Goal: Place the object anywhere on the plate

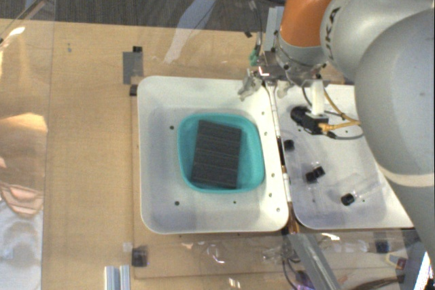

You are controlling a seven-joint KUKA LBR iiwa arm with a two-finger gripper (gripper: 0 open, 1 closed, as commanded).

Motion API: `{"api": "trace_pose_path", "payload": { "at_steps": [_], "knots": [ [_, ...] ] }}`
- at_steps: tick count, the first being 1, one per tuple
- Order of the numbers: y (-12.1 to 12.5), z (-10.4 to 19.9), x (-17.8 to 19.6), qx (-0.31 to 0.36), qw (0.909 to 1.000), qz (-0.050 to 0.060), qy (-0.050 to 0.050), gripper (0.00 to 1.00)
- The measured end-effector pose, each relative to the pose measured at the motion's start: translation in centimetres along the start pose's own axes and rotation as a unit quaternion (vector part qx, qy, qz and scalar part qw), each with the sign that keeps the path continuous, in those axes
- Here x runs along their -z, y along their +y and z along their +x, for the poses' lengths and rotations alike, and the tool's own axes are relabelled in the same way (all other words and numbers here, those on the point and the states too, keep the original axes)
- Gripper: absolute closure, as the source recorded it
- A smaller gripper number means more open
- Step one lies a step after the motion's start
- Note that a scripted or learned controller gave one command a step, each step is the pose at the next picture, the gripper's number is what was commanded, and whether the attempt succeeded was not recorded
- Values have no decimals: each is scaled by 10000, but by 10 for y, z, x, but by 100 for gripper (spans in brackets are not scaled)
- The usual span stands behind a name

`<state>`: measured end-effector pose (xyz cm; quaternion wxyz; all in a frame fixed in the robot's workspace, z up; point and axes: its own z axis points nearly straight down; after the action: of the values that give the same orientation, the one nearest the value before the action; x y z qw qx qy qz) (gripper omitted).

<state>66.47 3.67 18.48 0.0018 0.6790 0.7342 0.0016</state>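
You have the dark ribbed block [216, 154] already lying flat on the teal plate [186, 139], and the plate sits near the middle of the left bin [153, 166]. Going by how things lie, the placing looks done: the block rests wholly inside the plate's rim, with teal showing on all four sides of it.

Look at the block's long axis. It runs from the far side of the bin toward the near side, tipped slightly so the far end leans to the right of the view. Its ridges run across the short way. Lying flat on its broad face, it seems unlikely to slide or tip.

The gripper [265, 75] hangs over the far edge of the bins, about where the left bin meets the right bin [367, 207], well apart from the block. Nothing is between its fingers, but you cannot tell from this angle whether they are spread or pressed together. My guess is the arm sits there to keep clear of the plate.

Several small dark pieces [314, 174] lie scattered in the right bin; they play no part here.
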Motion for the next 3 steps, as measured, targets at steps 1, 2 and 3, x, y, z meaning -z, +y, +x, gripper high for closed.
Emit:
{"api": "trace_pose_path", "payload": {
  "at_steps": [1, 2, 3],
  "knots": [
    [12, 71, 142, -179, 9998, -43, 6, 0],
    [14, 95, 254, -648, 9979, -59, 11, 0],
    [-76, 78, 226, -1265, 9920, -27, 9, 0]
  ]
}}
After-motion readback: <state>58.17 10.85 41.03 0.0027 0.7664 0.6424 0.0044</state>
